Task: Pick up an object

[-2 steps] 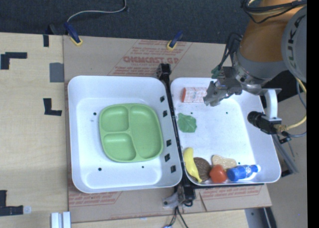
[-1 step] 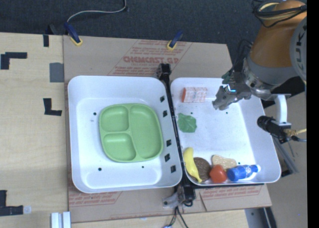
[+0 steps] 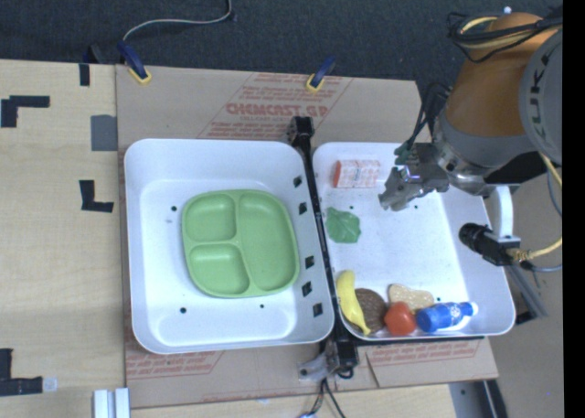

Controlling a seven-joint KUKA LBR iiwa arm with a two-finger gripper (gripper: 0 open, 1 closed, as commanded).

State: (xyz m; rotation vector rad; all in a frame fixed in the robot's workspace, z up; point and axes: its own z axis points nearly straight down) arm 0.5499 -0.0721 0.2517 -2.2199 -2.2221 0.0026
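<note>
The right bin [image 3: 475,270] holds several small things. A white and red packet [image 3: 356,173] lies at its far left corner, and a green leafy piece [image 3: 344,225] sits below it. Along the near wall lie a yellow banana [image 3: 349,300], a brown round piece [image 3: 369,303], a red tomato [image 3: 399,318], a tan bread-like piece [image 3: 410,296] and a blue bottle [image 3: 444,316]. My gripper [image 3: 399,189] hangs over the far part of the right bin, just right of the packet. Nothing shows between its fingers.
The left bin [image 3: 146,224] holds a green divided plate [image 3: 241,242]. A black divider [image 3: 309,215] runs between the bins. The arm's grey and orange body [image 3: 498,87] fills the upper right. Cardboard [image 3: 210,105] lies under the bins.
</note>
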